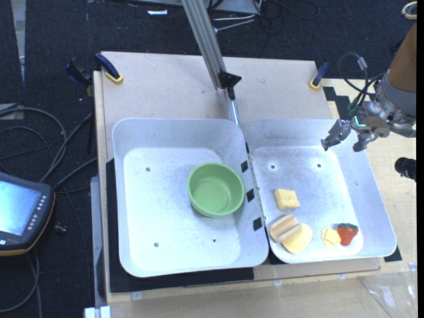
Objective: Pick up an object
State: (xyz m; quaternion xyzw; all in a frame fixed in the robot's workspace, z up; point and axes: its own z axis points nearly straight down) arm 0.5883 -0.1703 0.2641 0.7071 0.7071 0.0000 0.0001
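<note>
Several small things lie in the right bin (371, 197), any of which could serve as the object to pick up; a pale yellow block (286, 199) sits near the bin's middle, a tan and yellow bun-shaped piece (290, 233) lies against the front left corner, and a strawberry-like red piece (346, 232) touches a small yellow bit (330, 236) near the front edge. One green bowl (215, 189) sits in the left bin (132, 177), close to the divide between the two. The pincer (346, 138) hovers over the back right edge of the right bin, well apart from every item; its fingers look spread with nothing between them. The yellow block seems the easiest choice; it stands alone with bare floor on all sides, looks light and fairly stiff like toy food, and its flat sides should give the fingers two parallel faces to close on. The bun piece is rounded and crowds the bin wall, so it may slip or leave no room for a finger; the strawberry is small and touching its neighbour, likely to roll. The bowl is probably light rigid plastic, graspable only by pinching its rim.
</note>
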